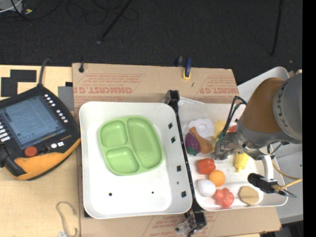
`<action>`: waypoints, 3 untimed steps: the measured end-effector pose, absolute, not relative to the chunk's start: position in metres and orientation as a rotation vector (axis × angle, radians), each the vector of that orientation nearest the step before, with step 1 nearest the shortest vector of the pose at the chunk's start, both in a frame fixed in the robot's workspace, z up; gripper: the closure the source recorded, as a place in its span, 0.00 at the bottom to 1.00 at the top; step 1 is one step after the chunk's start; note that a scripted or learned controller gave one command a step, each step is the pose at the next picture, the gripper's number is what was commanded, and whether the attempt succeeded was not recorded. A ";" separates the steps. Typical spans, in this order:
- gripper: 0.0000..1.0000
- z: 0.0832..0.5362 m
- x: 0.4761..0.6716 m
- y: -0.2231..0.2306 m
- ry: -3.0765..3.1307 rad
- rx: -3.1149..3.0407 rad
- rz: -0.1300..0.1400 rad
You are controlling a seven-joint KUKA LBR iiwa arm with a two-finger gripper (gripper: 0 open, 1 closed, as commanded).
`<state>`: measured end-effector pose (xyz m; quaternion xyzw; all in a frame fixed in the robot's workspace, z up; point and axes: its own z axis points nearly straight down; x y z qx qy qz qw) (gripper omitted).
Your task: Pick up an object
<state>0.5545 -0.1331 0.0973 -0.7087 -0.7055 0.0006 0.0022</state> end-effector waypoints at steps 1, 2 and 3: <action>1.00 0.159 0.551 -0.134 -2.219 -2.223 0.000; 1.00 0.218 0.558 -0.129 -2.224 -2.223 -0.004; 1.00 0.229 0.560 -0.127 -2.235 -2.212 -0.007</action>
